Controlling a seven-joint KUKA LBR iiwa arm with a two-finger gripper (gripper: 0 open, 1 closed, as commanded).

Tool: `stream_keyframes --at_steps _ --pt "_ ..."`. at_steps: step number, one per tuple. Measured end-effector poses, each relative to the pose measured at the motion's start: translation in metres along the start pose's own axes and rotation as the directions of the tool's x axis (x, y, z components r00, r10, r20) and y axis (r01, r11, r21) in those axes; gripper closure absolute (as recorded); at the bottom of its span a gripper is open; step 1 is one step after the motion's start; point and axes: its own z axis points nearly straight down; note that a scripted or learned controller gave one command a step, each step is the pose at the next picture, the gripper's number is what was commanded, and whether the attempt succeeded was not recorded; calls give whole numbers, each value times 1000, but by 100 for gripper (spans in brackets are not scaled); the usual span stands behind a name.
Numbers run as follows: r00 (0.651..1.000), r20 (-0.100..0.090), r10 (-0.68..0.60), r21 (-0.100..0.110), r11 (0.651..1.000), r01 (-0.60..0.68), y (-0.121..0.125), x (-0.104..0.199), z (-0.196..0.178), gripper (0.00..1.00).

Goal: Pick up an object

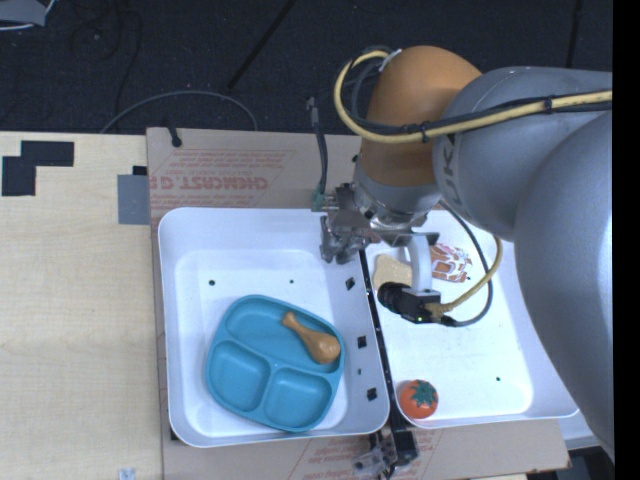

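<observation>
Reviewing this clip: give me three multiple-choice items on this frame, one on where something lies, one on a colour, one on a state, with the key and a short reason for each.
1. Where does the toy drumstick lie?
A. On the blue divided plate in the left bin
B. In the right bin beside the arm
C. On the cardboard behind the bins

2. What colour is the tomato-like toy at the near edge of the right bin?
A. Blue
B. Orange-red with a green top
C. White

3. How does the blue divided plate sit?
A. Upside down
B. Leaning upright on the bin wall
C. Flat, compartments facing up

Key: 1 A, the drumstick rests in the plate's upper compartment; 2 B, its body is orange-red with a green top; 3 C, all three compartments face the camera.
</observation>
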Motion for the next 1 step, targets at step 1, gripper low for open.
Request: stream_keyframes --at_steps 1 --pt "1000 1 1 2 1000 -1 -1 -1 0 0"
